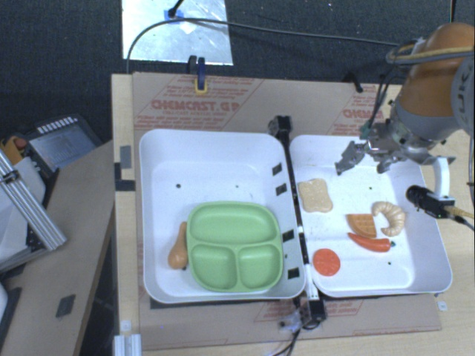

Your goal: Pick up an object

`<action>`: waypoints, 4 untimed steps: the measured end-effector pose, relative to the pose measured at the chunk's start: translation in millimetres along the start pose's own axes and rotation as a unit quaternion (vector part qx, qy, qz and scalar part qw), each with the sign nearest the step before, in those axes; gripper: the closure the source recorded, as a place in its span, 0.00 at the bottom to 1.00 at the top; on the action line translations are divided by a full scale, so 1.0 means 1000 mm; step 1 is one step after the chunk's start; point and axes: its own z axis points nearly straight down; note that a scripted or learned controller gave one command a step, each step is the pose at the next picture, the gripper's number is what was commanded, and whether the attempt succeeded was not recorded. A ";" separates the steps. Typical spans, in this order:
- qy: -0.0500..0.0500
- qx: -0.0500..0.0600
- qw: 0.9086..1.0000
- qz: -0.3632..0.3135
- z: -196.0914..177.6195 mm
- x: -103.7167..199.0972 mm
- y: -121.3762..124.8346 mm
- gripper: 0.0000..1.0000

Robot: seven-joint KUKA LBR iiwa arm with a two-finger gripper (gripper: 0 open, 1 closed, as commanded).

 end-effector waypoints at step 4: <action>-0.001 -0.007 1.000 0.000 0.130 -0.009 0.012 0.00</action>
